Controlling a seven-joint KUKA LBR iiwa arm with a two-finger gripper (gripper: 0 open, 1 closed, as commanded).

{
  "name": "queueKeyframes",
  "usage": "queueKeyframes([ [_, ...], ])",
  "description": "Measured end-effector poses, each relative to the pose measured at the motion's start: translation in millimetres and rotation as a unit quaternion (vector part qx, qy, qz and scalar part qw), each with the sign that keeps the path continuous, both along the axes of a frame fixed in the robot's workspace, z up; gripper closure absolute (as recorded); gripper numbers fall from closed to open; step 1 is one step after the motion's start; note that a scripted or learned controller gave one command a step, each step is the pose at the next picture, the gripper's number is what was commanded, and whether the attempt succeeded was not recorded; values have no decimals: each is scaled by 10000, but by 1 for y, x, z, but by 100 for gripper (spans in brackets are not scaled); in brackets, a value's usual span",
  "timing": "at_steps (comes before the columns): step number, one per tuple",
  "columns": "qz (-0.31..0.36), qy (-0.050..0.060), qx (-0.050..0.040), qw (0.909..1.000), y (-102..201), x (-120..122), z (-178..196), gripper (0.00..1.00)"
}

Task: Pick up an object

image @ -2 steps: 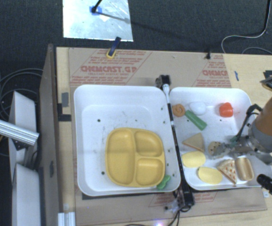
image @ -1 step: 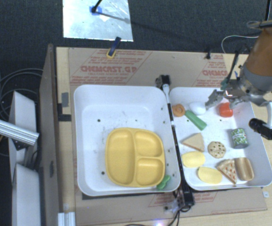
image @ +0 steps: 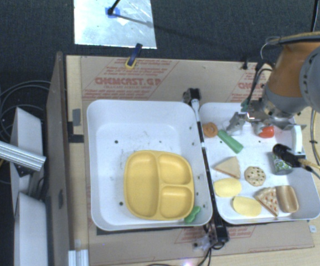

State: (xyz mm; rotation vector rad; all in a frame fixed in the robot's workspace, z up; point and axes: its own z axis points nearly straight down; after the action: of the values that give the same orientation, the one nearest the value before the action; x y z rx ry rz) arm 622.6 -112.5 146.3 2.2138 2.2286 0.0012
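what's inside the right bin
The right bin holds toy food: a green stick, a round orange piece, a cookie, a pizza slice, two yellow pieces and a red piece. The gripper and arm cover the far corner.

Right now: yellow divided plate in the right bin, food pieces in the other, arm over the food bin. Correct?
One thing is wrong: the camera view shows the yellow plate in the left bin. The food pieces, such as the cookie, lie in the right bin, and the arm is over that food bin.

Glossy yellow plastic tray [image: 159,184] in a smooth white bin [image: 107,148].
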Motion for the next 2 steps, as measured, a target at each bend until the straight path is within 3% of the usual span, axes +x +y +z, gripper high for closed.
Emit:
queueKeyframes([
  [1, -25, 13, -1, 10000, -1, -5, -65, 0],
  [2, -20, -15, 0, 10000, -1, -3, -51, 100],
])
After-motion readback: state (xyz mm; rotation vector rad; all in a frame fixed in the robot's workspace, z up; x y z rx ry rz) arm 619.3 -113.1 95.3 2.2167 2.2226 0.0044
